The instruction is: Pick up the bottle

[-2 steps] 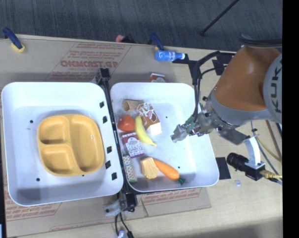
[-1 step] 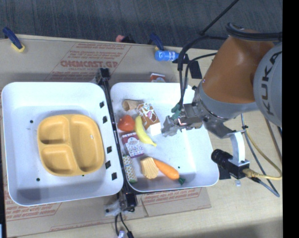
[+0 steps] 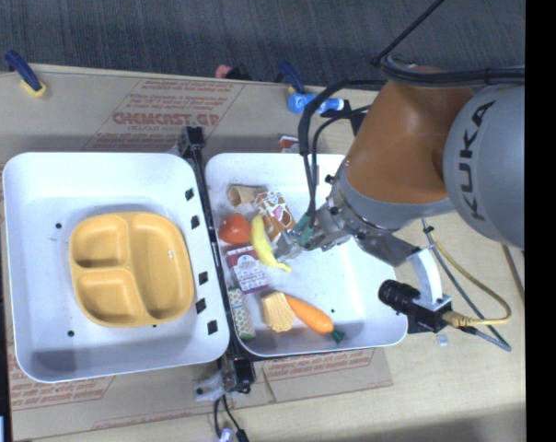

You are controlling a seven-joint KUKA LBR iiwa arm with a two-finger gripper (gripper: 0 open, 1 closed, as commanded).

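A: Which one is the bottle?

B: I can't pick it out; the small things in the right bin are hard to read, and the arm covers that bin's far right part.

A: And the gripper?

B: It is low over the right bin's middle, beside the banana. Whether it is spread or pinching anything, I cannot tell.

A: What lies in the bins?

B: In the left bin, a smooth yellow tray with three compartments. In the right: a round red tomato, the curved banana, a tapered orange carrot, a ridged pale yellow piece, a brown cone-like piece and printed packets.
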